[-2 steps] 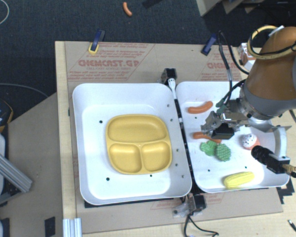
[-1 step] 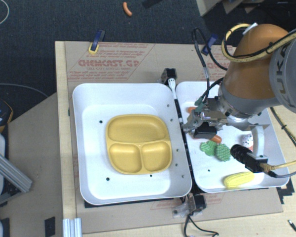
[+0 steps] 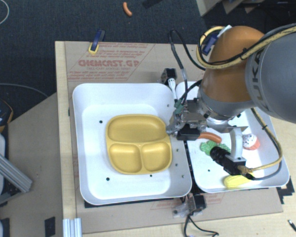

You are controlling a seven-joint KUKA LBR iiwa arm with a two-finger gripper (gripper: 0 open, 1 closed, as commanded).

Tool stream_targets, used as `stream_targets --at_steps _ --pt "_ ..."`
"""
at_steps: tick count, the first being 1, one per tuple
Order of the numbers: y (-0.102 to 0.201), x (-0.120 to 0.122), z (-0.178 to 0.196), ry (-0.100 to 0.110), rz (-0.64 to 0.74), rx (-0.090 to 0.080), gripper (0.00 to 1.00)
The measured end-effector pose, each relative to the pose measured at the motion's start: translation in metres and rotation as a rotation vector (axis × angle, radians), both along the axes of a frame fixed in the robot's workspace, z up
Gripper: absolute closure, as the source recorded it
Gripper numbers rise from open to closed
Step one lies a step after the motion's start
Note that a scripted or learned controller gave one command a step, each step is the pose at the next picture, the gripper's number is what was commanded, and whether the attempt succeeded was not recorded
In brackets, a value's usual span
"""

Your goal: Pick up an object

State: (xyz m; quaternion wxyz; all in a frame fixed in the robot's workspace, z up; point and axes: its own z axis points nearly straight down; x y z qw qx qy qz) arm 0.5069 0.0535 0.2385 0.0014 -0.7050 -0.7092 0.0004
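Jaws (image 3: 180, 127) near one yellow tray (image 3: 138, 143); two bins (image 3: 86, 132).

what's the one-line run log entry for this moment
stage: reach | pincer: over seam between bins | left bin: yellow divided plate | right bin: carrot, yellow item | held: unclear

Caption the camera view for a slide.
KUKA arm poised between two white bins: yellow divided plate in left bin, small toys in right bin.
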Motion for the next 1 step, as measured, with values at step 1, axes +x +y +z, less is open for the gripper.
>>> stream_targets --at_steps 1 --pt "0.0244 0.0040 -0.0053 -0.002 -0.003 -0.001 1.00"
